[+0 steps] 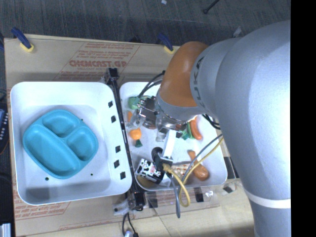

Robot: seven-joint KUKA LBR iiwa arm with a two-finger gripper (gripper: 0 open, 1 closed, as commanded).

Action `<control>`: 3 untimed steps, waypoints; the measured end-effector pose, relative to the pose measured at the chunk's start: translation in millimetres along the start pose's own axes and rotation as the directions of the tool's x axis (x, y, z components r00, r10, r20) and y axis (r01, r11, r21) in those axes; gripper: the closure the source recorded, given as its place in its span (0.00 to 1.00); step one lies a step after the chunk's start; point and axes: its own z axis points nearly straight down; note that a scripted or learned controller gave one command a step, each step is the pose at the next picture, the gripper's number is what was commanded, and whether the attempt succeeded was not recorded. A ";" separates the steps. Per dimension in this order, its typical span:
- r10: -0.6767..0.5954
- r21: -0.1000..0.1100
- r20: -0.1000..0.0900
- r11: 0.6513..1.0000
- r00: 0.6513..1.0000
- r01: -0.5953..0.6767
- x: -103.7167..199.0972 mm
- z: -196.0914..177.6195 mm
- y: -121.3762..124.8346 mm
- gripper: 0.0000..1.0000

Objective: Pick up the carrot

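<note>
A blue divided plate [59, 143] fills the left bin [19, 98], leaving bare rim around it. In the right bin [129, 90], the carrot [135, 134] lies near the left wall, just beside the end effector [148, 116], whose opening I cannot tell. Sausages [196, 130] and cables [180, 181] crowd the right side.
</note>
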 end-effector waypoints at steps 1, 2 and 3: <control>0.000 0.000 0.000 1.000 1.000 0.000 0.0 0.0 0.0 0.00; -0.059 0.003 -0.004 0.998 0.998 0.059 -82.1 99.8 29.4 0.00; -0.077 0.008 -0.005 0.997 0.997 0.077 -78.5 89.1 28.8 1.00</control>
